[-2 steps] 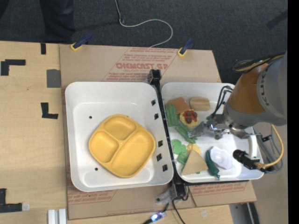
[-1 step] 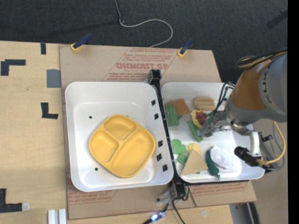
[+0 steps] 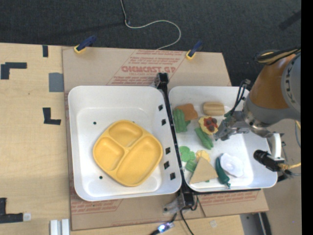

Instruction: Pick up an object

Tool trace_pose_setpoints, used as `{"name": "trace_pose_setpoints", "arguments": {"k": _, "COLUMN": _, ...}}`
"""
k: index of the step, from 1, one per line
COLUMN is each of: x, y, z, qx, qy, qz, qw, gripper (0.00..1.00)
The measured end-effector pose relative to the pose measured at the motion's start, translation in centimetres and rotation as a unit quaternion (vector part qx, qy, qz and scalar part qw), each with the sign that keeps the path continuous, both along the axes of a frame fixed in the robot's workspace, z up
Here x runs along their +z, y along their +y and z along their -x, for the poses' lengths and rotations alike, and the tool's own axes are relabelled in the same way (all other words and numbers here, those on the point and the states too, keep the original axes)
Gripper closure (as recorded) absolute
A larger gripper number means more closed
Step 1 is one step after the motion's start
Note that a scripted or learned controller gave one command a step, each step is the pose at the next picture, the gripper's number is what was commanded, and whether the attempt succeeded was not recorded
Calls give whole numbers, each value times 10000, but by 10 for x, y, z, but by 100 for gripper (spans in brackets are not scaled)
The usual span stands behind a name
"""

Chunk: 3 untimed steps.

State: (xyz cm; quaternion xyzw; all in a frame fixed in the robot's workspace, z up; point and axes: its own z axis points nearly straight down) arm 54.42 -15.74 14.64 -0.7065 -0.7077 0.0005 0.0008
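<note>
The right bin (image 3: 244,94) holds several toy foods: a tan bread roll (image 3: 213,108), a brown piece (image 3: 188,111), a green vegetable (image 3: 179,121), a yellow and red piece (image 3: 209,124), a long green pod (image 3: 204,137), a green leafy piece (image 3: 187,154), a tan wedge (image 3: 203,171), a dark green pepper (image 3: 221,171) and a white item (image 3: 233,164). My gripper (image 3: 223,132) hangs low over the bin's middle, just right of the yellow and red piece and the pod. Its fingertips are dark and small against the bin floor.
The left bin (image 3: 78,99) carries a yellow divided plate (image 3: 128,152). A black divider (image 3: 168,126) separates the bins. Yellow and blue clamps (image 3: 85,44) (image 3: 194,49) pin the cardboard at the back. A white cable (image 3: 151,26) loops behind. The arm's grey body (image 3: 274,102) fills the right side.
</note>
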Motion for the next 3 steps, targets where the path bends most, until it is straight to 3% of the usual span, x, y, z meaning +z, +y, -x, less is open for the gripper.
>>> {"name": "trace_pose_setpoints", "arguments": {"k": 2, "x": 78, "y": -4, "z": -5, "qx": 2, "qy": -1, "qz": 1, "qw": 10000, "gripper": 100}}
{"name": "trace_pose_setpoints", "arguments": {"k": 3, "x": 72, "y": 34, "z": -30, "qx": 23, "qy": 18, "qz": -9, "qw": 10000, "gripper": 100}}
